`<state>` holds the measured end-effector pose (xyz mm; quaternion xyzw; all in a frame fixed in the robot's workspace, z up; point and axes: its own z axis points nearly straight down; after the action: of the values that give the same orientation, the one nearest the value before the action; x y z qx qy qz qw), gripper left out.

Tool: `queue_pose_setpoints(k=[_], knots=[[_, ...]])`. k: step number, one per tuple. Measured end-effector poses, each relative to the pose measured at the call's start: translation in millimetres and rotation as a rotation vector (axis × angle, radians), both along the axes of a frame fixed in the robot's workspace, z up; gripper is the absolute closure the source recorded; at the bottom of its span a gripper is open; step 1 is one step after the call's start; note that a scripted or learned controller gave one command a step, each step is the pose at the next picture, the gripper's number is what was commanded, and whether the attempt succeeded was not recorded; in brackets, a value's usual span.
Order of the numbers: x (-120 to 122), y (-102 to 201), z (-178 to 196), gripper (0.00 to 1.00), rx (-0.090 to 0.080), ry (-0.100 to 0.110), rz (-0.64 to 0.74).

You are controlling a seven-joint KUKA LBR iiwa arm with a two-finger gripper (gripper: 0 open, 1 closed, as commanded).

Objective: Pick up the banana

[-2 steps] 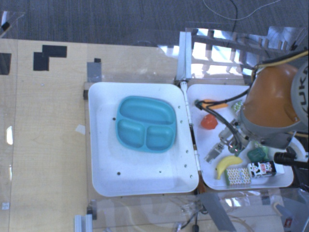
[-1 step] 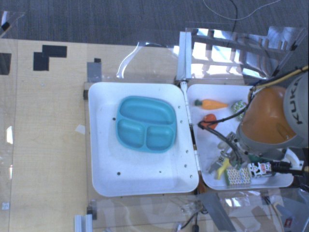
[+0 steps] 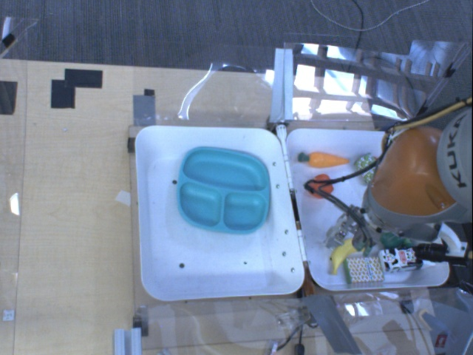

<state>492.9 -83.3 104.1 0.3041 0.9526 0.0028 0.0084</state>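
Down in the right bin (image 3: 440, 276), the claw (image 3: 346, 235) sits low over the clutter near the bin's front, and whether it is released or clenched cannot be told, since the metal parts blur together at this angle. Just below it lies the banana (image 3: 341, 257), a short yellow piece slanted toward the front wall, close under the claw tip and possibly touching it, though contact is not clear. Beside the banana on its right is a small box with a dotted pattern (image 3: 364, 269), and next to that a black and white carton (image 3: 400, 259). Farther back in the same bin a carrot (image 3: 326, 159) lies on its side, with a red item (image 3: 320, 186) in front of it, partly crossed by a black cable. A pale green object (image 3: 364, 162) peeks out at the edge of the arm's orange band (image 3: 409, 171), which covers much of the bin's right half. The left bin (image 3: 159, 220) holds 1 blue divided plate (image 3: 224, 189) with 3 compartments, lying flat near its middle. Both bins rest side by side on the counter (image 3: 66, 213), touching along their shared edge.
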Motion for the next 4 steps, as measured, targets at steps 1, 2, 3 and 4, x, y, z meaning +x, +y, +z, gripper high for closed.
queue_pose_setpoints(k=[1,2,3,4], knots=[[-4,79,82,1.0,0.003,0.009,-0.243],[-4,79,82,0.0,0.003,0.009,-0.243],[-4,10,82,0.0,-0.002,0.008,0.004],[-1,-10,-14,0.0,-0.006,0.002,0.306]])
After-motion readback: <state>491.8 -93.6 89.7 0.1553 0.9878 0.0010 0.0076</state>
